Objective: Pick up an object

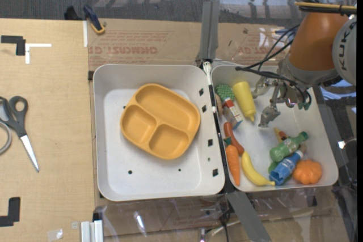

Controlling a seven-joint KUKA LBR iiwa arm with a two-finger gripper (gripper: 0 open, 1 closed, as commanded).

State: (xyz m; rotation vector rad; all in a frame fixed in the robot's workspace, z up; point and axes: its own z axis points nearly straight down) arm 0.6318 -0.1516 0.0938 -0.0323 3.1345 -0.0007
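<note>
Nearest the camera, the front rim of the right bin cuts across the bench, and along its front wall lie a banana, a carrot, a blue bottle and a round orange fruit. The blue bottle's label is too small to read. Just behind it a green bottle lies tilted, touching the blue one; a small orange and yellow piece beside its neck is too blurred to name. Against the bin's left wall a red pepper-like piece and a small white and red carton are partly tucked under the rim, and the carton's print is illegible. A yellow bottle lies further back, with a green scrap at its left.

The left bin holds a yellow divided plate, lying tilted in it.

The gripper hangs over bare bin floor right of the yellow bottle, its fingers a little apart and gripping nothing. The wrist above it is cut off by the frame; the letters "KUK" show on its grey casing.

Scissors lie on the bench at far left. Mirrored lettering on the cardboard behind the bins cannot be read with certainty.
</note>
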